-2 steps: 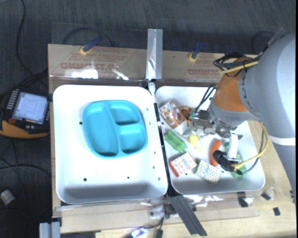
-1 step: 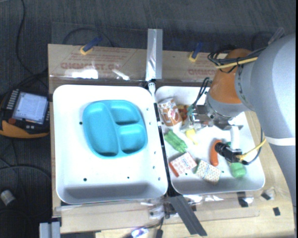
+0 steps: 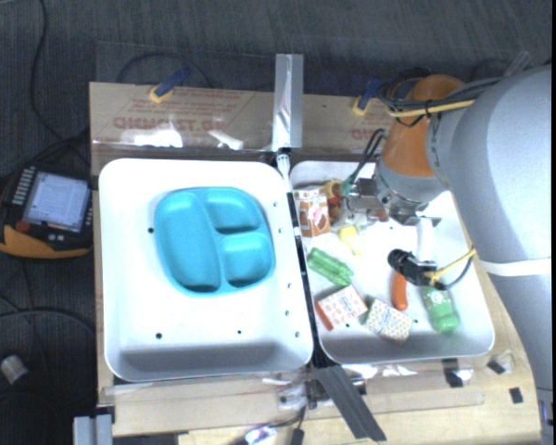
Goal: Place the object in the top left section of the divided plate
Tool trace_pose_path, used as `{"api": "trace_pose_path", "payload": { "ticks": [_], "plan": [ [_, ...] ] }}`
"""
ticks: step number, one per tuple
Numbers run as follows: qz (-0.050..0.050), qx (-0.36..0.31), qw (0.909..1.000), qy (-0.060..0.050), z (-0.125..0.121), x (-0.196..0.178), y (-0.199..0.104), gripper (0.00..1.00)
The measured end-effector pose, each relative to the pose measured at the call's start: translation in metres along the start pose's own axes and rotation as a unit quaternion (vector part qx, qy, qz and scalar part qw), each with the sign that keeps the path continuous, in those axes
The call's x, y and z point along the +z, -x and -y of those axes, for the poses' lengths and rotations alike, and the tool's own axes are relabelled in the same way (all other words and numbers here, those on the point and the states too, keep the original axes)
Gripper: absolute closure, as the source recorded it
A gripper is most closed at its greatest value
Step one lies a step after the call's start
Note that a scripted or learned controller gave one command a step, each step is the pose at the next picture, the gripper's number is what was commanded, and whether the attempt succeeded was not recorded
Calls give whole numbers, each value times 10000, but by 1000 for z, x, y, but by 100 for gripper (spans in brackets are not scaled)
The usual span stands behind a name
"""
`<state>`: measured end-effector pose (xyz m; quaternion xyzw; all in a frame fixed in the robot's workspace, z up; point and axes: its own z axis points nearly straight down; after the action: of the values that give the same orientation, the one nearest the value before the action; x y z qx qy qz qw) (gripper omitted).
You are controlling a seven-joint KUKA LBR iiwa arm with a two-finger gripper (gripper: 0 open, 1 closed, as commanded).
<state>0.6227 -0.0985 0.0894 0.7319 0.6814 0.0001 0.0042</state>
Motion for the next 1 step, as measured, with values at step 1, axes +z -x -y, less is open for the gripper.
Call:
{"api": "trace_pose_path", "payload": {
  "ticks": [1],
  "plan": [
    [-6,-862,9963,-40,-21,1,6,100]
  ]
}}
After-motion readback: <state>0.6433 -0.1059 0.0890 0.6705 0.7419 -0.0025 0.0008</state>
